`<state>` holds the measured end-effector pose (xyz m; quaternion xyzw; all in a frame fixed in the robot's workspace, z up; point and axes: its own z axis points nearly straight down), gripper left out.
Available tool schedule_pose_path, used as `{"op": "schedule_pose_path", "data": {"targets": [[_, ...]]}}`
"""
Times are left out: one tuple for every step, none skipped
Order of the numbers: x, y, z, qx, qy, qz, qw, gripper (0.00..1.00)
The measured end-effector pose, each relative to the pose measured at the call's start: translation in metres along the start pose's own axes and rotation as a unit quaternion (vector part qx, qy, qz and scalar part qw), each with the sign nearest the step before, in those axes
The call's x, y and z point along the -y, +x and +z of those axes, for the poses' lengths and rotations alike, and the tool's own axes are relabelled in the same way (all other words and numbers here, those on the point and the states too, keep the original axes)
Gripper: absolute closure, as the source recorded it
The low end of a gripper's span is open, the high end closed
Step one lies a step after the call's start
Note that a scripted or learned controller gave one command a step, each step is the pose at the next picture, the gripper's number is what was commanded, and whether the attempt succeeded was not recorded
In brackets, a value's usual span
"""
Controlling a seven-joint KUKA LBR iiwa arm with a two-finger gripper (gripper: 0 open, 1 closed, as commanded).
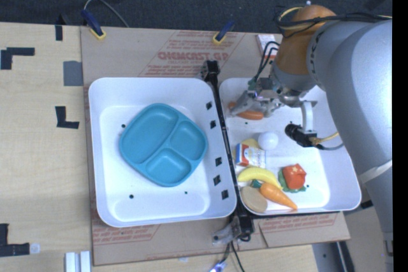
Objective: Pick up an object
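Note:
My gripper [256, 105] is low over the upper left part of the right bin [338, 162], close to the divider between the bins. A small orange item [251, 115] lies directly below it against the bin floor, and I cannot tell whether it is gripped. Below these, in the same bin, lie a white ball [268, 140], a small carton [248, 153], a yellow banana [257, 174], an orange carrot [278, 195], a red piece with green leaves [294, 176] and a tan round piece [255, 201].
The left bin [108, 111] holds a blue divided plate [164, 144] near its middle. The grey arm with its orange band [299, 41] covers the upper right of the view. A black cable [306, 134] hangs from the wrist over the right bin.

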<state>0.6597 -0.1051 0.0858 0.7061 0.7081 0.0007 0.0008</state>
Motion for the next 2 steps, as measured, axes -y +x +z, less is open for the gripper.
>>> {"op": "schedule_pose_path", "data": {"targets": [[-0.0091,0.0043,0.0003,0.0,0.0,0.001,1.0,0.0],[-0.0092,0.0049,-0.0095,0.0,0.0,0.0,1.0,1.0]]}}
